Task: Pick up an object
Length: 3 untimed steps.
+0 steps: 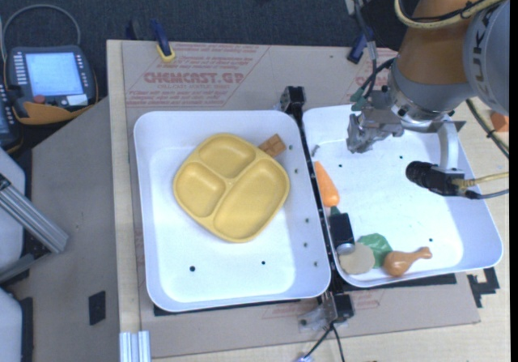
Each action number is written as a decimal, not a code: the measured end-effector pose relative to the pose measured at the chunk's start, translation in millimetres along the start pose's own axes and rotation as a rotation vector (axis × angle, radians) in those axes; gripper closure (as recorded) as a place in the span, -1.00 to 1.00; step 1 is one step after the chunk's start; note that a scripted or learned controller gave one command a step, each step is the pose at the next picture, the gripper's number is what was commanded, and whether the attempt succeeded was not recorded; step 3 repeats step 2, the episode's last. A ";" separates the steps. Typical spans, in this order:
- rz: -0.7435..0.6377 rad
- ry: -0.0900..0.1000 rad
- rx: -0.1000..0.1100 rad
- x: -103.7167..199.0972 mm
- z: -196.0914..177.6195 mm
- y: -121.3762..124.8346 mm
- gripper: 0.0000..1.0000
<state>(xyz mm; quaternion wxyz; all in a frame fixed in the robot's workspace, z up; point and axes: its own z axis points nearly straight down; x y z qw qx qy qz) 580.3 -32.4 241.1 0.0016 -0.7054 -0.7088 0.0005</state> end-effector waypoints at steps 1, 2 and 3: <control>-0.002 0.000 -0.005 54.7 -6.7 4.4 1.00; -0.001 0.000 0.002 108.0 10.1 3.9 1.00; -0.001 0.000 0.002 108.0 10.1 3.9 1.00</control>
